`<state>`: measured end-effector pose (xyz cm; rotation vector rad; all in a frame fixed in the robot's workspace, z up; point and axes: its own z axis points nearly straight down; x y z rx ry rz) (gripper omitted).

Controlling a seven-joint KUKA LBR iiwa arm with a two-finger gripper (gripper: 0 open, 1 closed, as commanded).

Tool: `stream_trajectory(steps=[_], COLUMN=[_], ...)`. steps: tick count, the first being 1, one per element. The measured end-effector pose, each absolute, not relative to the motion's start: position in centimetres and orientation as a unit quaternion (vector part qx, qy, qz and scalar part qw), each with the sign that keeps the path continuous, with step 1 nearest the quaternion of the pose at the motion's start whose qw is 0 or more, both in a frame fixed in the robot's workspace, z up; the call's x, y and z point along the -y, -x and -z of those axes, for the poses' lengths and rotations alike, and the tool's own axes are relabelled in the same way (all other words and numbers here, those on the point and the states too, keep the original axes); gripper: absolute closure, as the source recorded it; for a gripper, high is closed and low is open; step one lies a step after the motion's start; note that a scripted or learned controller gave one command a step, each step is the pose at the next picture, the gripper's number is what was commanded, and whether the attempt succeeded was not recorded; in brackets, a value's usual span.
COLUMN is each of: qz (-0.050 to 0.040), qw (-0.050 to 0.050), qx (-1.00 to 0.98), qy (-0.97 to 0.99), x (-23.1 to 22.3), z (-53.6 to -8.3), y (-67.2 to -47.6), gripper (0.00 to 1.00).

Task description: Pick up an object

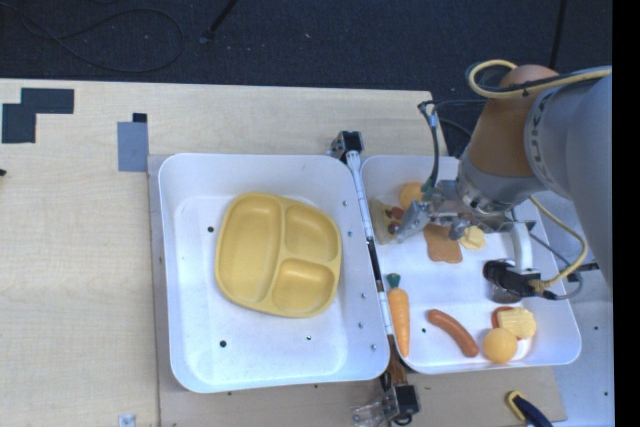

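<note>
The gripper hangs low over the right bin, toward 10 o'clock of its floor, and the grey arm above it covers the bin's 1 o'clock corner. From this angle I cannot tell whether the claw is released or clenched. 3 things crowd it: a yellow-orange piece just beside it at 12 o'clock, a flat brown slab just beside it at 4 o'clock, and a small pale yellow piece at 3 o'clock of the slab. The shared wall between the 2 bins runs close at the gripper's 9 o'clock. Further off, a carrot lies along that wall at the bin's 7 o'clock, with its green top pointing to 12 o'clock. A red-brown sausage lies slanted at 6 o'clock, near the carrot but apart from it. At 5 o'clock an orange ball touches a red-and-yellow piece. The left bin holds a yellow plate with 3 compartments at its middle, well apart from the gripper.
</note>
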<state>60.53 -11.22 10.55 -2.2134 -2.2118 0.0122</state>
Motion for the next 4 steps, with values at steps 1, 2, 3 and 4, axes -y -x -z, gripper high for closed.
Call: stream_trajectory(steps=[1,2,3,4], qz=[-0.0013,-0.0006,-0.0004,-0.0006], qw=[0.002,0.001,0.001,0.002], qx=[0.708,0.707,0.708,0.707], qy=[0.707,0.707,0.706,0.707], x=[11.4,12.9,14.2,14.6], z=[-8.6,-8.7,-8.6,-8.7], y=[-64.4,-60.1,-64.4,-57.9], gripper=[0.0,0.0,0.0,0.0])
